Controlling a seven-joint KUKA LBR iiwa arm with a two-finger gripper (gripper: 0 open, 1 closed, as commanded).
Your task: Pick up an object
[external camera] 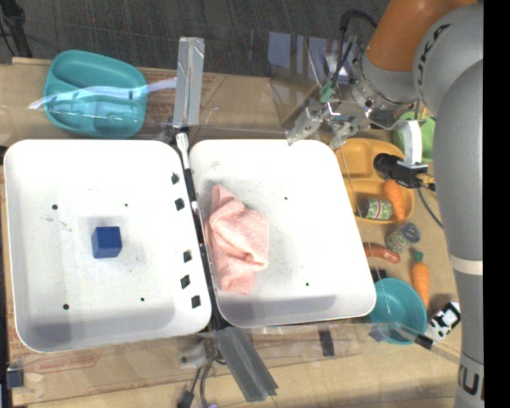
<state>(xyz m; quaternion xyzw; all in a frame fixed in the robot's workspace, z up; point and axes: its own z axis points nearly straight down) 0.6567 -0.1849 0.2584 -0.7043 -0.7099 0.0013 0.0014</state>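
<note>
I see the hand (323, 119) parked above the far rim of the right bin (323, 168), near its back edge, and I cannot tell from this slant whether it is released or clenched — nothing shows between its tips. The nearest thing to take is the pink cloth (235, 238), bunched against the left wall of that same bin, its long axis running front to back. From the hand it lies toward the front and to the left, well apart. The blue cube (107, 241) sits in the left bin (34, 177), farther off still. I judge the reach must cross the bin diagonally and drop onto the cloth's thick middle.
</note>
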